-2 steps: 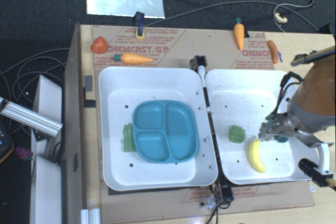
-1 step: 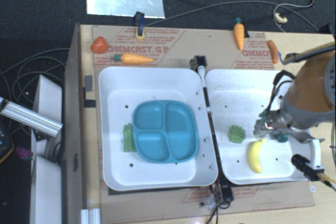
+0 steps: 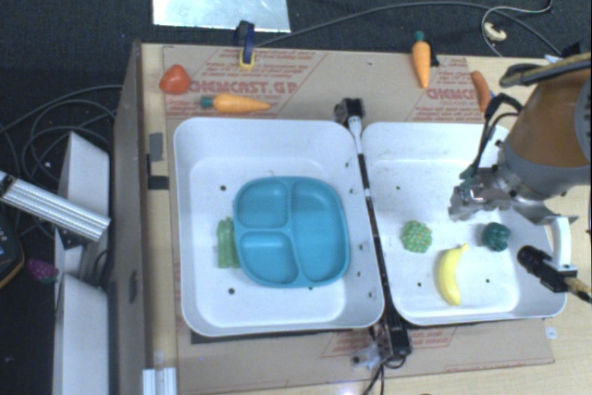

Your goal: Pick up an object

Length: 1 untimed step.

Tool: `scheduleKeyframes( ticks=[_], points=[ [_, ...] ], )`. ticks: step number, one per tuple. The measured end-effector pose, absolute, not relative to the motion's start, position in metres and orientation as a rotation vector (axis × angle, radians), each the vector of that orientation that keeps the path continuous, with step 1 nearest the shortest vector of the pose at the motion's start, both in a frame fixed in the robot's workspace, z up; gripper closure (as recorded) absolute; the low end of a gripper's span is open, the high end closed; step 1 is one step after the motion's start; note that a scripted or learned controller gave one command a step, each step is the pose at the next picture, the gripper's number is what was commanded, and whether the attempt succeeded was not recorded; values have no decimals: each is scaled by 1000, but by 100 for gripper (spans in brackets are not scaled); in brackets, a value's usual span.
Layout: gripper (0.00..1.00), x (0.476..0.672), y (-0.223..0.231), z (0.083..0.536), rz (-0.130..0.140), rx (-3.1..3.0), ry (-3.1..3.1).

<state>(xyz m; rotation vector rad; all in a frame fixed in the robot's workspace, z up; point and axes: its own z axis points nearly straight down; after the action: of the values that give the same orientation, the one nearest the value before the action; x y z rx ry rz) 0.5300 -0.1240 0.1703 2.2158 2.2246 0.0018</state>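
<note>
Fingers of your gripper [image 3: 467, 203]: spread or pressed, you cannot tell. Approach step, seemingly; green broccoli [image 3: 416, 237] and banana [image 3: 450, 274] lie just below, so descend next.

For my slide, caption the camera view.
Pincer hovers in the right bin above banana, green ball and broccoli.

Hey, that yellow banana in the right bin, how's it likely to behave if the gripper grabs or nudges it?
The banana looks like smooth toy plastic, so probably stiff, light and somewhat slippery. Its curved shape may make it pivot or slide across the right bin floor when nudged, rather than roll.
</note>
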Motion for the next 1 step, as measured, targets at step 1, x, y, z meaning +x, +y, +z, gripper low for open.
scheduleKeyframes(
  ticks=[1],
  points=[
    [0, 530, -124, 170, 2, 2216, 2224]
  ],
)
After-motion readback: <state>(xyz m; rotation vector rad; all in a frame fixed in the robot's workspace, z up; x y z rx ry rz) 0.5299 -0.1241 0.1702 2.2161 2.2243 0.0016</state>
